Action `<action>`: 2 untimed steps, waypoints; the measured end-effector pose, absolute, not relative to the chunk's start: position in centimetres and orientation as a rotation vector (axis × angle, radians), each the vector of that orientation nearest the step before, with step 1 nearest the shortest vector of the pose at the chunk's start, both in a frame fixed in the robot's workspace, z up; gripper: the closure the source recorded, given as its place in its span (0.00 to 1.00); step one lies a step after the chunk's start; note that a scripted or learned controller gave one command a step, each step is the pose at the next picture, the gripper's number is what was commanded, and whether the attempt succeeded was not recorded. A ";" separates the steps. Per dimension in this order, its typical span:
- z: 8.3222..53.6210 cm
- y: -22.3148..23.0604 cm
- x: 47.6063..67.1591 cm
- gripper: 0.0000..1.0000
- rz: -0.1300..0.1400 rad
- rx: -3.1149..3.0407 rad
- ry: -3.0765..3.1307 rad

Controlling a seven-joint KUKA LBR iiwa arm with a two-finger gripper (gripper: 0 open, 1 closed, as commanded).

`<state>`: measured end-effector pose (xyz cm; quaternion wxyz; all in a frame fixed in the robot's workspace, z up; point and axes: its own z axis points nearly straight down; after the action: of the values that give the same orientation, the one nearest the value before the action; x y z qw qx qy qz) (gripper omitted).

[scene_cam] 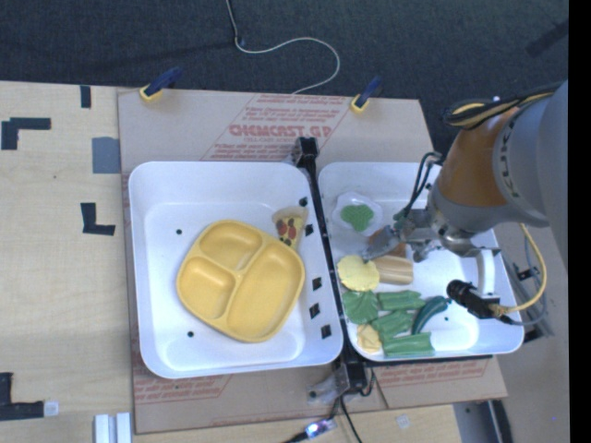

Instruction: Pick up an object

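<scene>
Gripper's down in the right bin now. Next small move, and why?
Probably lower a little and close. The gripper hangs low in the right bin, right at the tan bread-like piece and beside the yellow round piece. No item shows between its fingers, so nothing is picked up yet.

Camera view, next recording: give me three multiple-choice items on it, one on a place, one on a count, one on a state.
1. Where does the yellow plate lie?
A. left bin
B. right bin
C. on the cardboard

2. How many compartments does the yellow plate have?
A. two
B. three
C. five

3. How does the gripper stand?
A. raised high above the bench
B. low in the right bin among the toy foods
C. over the left bin

Answers:
1 A: the plate rests inside the left bin.
2 B: its ridges mark off three sections.
3 B: it sits down by the tan piece and yellow round piece.
</scene>
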<state>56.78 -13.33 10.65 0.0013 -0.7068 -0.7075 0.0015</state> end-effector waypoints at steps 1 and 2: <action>8.4 -13.3 56.8 0.00 0.004 -2.219 -2.222; 9.4 -13.2 56.8 1.00 0.003 -2.219 -2.223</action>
<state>56.77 -13.23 9.39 0.0001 -0.7065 -0.7077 0.0010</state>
